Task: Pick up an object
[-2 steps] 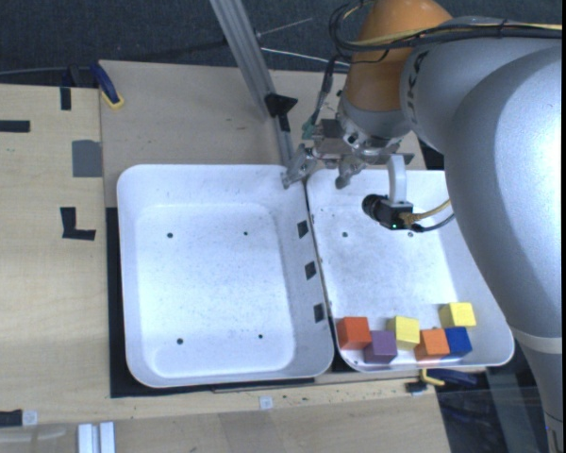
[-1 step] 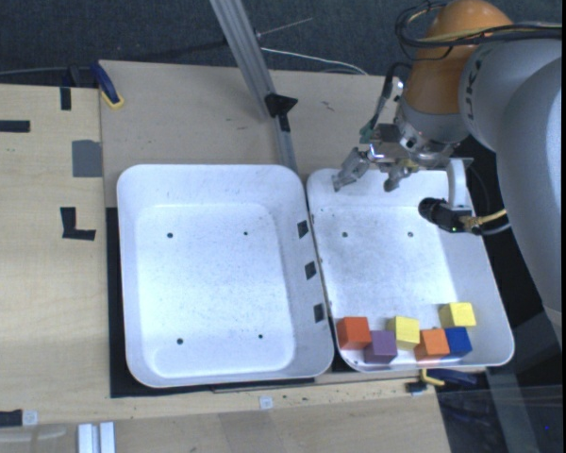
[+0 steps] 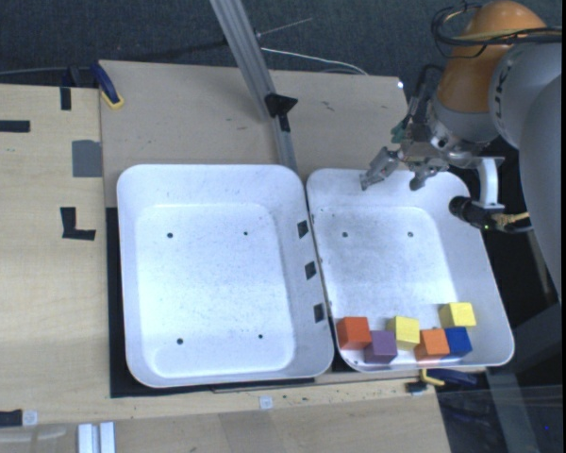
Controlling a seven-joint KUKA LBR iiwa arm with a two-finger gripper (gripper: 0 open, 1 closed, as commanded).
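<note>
We see the arm (image 3: 509, 74) reaching in over the far rim of the right bin (image 3: 472, 243), its gripper (image 3: 396, 176) spread wide with nothing between the fingers. The blocks sit well apart from it, along the near wall — orange block (image 3: 354, 330), yellow block (image 3: 407, 330), purple block (image 3: 384, 345), blue block (image 3: 458, 342). Packed this tightly, we judge a descent risks a finger landing on a neighbour — or striking the wall.

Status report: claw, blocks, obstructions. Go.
Claw open, holding nothing, over right bin's far edge. Blocks clustered at bin's near edge, untouched. Nothing between claw and blocks.
</note>
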